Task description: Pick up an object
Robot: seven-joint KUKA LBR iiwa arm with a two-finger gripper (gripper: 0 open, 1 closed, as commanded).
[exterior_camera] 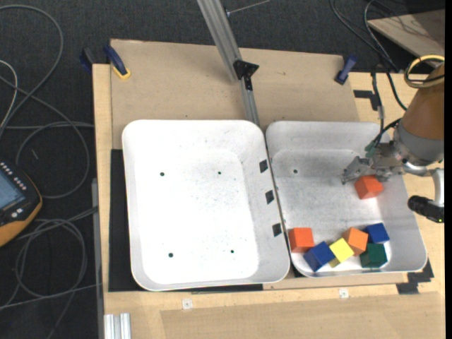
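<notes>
The grey arm with its orange band [429, 111] is reaching in from the right edge of the frame, and its metal gripper [364, 169] is hanging over the right-hand white bin [311, 147], in that bin's upper right part. An orange-red block [368, 186], a small matte cube, is sitting just below the fingertips and touching or nearly touching them; whether the claw is clenched on it or released cannot be told from this slant. Along the bin's lower rim a cluster of smooth cubes is lying close together: an orange one [301, 238] at the left, then a blue one [319, 254], a yellow one [341, 249], another orange one [357, 239], a second blue one [377, 232] and a dark green one [373, 256]. The left-hand bin [194, 203], a shallow rounded tray with a faintly speckled floor, is showing four small dark dots. Both bins are resting on a pale wooden board [176, 83] with blue clamps at its upper corners.
</notes>
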